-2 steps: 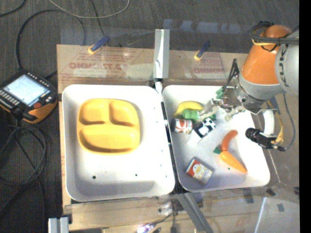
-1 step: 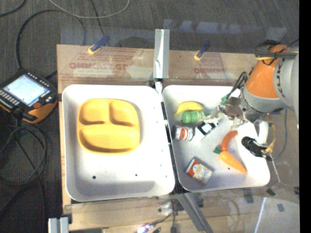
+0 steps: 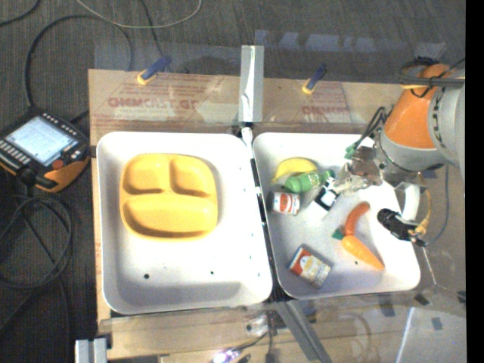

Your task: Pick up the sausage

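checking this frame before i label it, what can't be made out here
- Claw: camera view, small and blurred over the right bin; open or shut unreadable.
- Sausage: whether the claw touches it is unclear.
- Small can and packet: labels too small to read.
- Arm: cut off by the right edge.

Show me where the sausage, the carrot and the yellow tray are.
sausage (image 3: 358, 218), camera view, middle of its body.
carrot (image 3: 364, 253), camera view, middle of its orange part.
yellow tray (image 3: 171, 196), camera view, its central ridge.
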{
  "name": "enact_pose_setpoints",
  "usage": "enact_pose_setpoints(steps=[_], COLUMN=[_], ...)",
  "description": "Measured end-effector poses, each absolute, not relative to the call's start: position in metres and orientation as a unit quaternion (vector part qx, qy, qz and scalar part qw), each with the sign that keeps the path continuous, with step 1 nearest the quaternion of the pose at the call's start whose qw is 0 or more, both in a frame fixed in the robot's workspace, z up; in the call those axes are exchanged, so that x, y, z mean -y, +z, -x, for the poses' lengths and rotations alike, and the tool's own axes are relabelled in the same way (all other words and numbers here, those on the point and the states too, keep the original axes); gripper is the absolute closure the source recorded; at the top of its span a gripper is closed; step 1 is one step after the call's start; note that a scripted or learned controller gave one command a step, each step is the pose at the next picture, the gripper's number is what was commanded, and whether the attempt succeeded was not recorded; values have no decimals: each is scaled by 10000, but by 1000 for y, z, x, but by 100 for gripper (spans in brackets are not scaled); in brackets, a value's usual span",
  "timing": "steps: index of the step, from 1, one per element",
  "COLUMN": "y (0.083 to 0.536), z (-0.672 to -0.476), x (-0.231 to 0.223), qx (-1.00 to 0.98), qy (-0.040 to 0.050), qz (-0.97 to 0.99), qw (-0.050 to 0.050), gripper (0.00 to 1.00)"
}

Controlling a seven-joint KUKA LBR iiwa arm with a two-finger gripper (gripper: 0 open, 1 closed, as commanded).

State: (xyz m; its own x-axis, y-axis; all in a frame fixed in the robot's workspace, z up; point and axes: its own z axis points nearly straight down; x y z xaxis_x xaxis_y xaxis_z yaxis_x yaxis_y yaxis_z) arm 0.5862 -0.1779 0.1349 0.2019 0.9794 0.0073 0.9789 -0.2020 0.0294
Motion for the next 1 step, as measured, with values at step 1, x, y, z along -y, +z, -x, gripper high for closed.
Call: enact_pose_setpoints(steps=[1], y=[163], z=[-652], x=[159], qx=[-6417], qy=[-10], qz=[-7670], qw=[12], gripper=[100])
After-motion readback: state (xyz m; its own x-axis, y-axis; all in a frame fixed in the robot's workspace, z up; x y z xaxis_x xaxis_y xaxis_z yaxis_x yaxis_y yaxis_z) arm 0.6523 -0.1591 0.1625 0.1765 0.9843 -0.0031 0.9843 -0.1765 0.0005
